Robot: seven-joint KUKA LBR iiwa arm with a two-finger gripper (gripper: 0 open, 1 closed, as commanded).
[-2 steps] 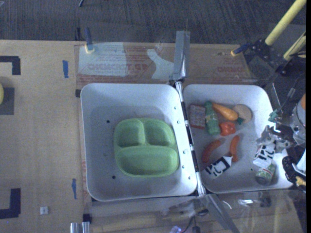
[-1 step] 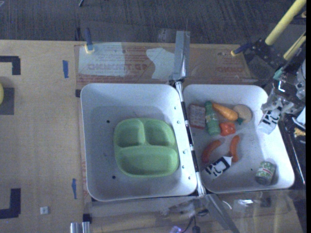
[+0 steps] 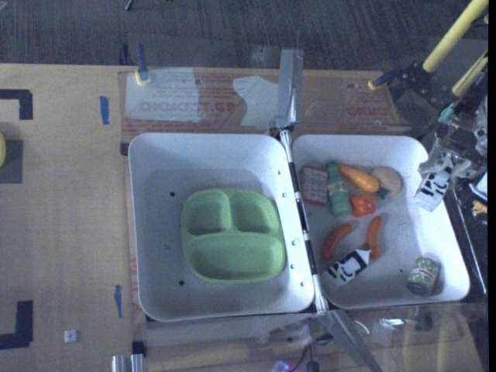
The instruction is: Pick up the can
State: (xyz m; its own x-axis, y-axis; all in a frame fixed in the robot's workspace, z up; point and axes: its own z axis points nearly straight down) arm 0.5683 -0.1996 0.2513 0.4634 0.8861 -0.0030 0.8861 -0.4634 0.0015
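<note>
Green-labelled and lying in the right bin's (image 3: 457, 285) near corner, the can (image 3: 423, 275) looks light, rigid, slippery; grip its sides, though I cannot tell the jaws' state.

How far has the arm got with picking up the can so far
Nothing looks done yet. The can lies on the floor of the right bin, in its near right corner, apart from the other items and with nothing gripping it. In hand: the gripper sits over that bin's right rim, well up the view from the can. Left: move to the can, descend, close on it and lift.
</note>
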